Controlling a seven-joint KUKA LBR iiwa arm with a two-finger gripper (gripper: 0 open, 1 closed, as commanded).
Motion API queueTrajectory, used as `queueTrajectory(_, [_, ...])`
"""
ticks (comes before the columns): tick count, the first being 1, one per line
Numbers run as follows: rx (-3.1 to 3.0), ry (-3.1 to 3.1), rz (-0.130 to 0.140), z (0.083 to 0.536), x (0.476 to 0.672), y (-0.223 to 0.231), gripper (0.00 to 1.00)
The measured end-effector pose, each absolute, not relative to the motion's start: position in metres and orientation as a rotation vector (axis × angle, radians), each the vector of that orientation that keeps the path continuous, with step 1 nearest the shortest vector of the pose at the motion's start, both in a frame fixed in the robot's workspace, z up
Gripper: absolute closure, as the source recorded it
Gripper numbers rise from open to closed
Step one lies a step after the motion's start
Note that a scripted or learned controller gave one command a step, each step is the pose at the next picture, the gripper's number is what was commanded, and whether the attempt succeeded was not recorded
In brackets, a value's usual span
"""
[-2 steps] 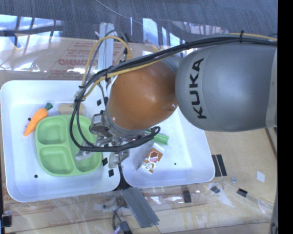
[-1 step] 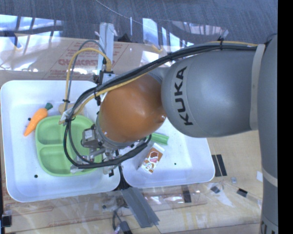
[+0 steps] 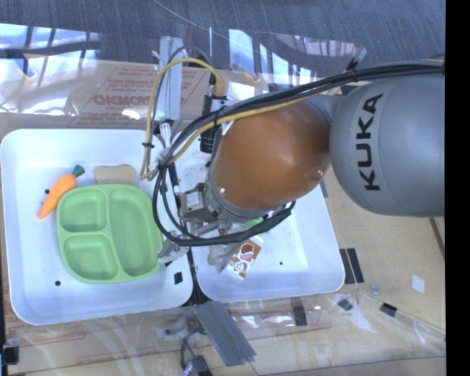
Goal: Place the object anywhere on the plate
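I'm at pick stage, gripper [image 3: 207, 245] low in right bin [image 3: 317, 245] by snack packet [image 3: 243, 258], can't tell jaw state; next needs lift + carry to green plate [image 3: 108, 233].

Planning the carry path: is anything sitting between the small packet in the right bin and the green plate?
Only the raised rims where the two shallow white bins meet lie between the small orange-and-white packet and the green three-compartment plate. The toy carrot sits beyond the plate's far corner.

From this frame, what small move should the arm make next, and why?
Probably lift a little to check for a grasp. The gripper sits low over the right bin beside a small packet, with nothing seen between its fingers. The green plate lies in the left bin.
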State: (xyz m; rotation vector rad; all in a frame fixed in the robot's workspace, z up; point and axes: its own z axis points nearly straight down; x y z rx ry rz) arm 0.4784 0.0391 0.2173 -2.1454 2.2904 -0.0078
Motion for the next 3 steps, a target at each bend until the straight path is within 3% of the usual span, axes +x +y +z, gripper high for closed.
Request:
queueTrajectory(1, [-1.956, 2.46, 0.003, 0.191, 0.476, 0.089, 0.0])
queueTrajectory(2, [-2.591, 1.785, 0.008, 0.105, 0.475, 0.114, 0.0])
queueTrajectory(3, [-2.903, 1.224, 0.018, 0.116, 0.472, 0.141, 0.0])
